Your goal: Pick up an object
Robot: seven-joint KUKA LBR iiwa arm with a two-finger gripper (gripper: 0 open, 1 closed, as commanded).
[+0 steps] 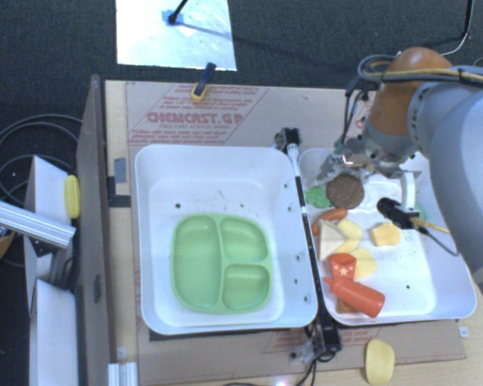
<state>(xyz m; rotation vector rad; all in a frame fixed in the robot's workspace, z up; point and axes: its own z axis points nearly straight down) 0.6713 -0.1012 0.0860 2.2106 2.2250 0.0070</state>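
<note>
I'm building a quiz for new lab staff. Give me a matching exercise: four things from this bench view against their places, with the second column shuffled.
Things:
1. green divided tray
2. brown round patty
3. orange bottle
4. yellow piece

Places:
A. near end of the right bin
B. on the bench, outside both bins
C. left bin
D. far end of the right bin, under the wrist

Pairs: 1-C, 2-D, 3-A, 4-B

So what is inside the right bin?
The right bin holds toy food: a brown patty, yellow pieces, an orange-red bottle. The arm covers its far corner.
</note>
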